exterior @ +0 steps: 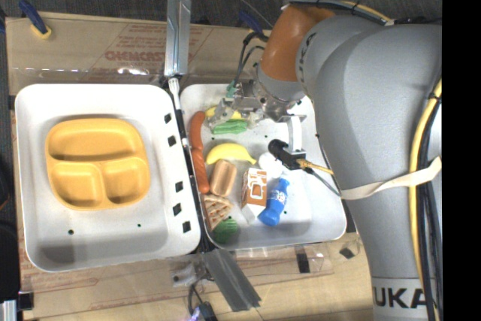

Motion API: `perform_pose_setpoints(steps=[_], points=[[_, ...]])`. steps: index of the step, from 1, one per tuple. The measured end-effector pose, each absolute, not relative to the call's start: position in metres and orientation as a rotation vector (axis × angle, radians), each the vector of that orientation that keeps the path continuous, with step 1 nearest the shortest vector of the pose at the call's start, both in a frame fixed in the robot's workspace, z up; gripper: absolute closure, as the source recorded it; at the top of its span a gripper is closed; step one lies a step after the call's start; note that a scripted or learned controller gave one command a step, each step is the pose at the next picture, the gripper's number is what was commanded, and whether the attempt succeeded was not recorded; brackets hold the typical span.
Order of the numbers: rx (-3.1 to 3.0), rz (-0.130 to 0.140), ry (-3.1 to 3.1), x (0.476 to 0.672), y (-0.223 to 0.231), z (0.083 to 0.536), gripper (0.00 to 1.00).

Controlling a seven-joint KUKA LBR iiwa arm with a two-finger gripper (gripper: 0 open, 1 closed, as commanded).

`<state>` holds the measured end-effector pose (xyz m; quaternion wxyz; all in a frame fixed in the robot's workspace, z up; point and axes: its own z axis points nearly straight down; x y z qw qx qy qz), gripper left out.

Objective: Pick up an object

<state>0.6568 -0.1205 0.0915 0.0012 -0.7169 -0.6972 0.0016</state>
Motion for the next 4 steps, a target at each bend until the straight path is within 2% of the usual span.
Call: perform_pose_setpoints(steps=[1,2,3,4], points=[[-2.264,-0.014,-2.189,0.630,-0.066,0.220,0.00],[-2.307,0.008,-2.125,0.590,-0.098,0.111,0.00],[-2.396,0.008,-2.024,0.656,-0.145,0.090,0.00],[-2.528,0.009,-1.852,0.645,-0.132,0.090,0.00]])
